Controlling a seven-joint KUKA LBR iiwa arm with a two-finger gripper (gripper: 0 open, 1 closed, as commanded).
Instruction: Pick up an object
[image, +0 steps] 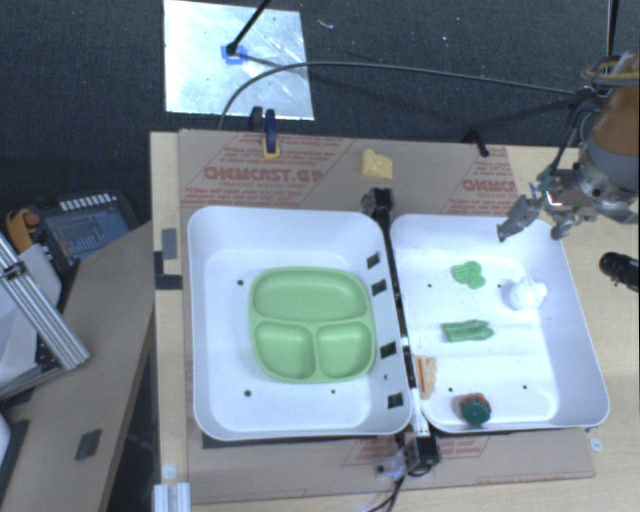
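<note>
The right bin (570, 350) holds several small objects: a green lump (467, 273), a white lump (524, 293), a green oblong piece (466, 330), an orange strip (426, 376) near the divider, and a red and teal object (474, 408) at the front. My gripper (538, 220) hangs above the back right corner of this bin, its two fingers (513, 222) spread apart with nothing between them. It sits behind and above the white lump.
The left bin (215, 250) bears a green three-compartment tray (309, 323). A yellow piece (377, 164) lies on the cardboard behind the bins. A blue and yellow clamp (269, 133) stands at the cardboard's back edge. Cables run across the back.
</note>
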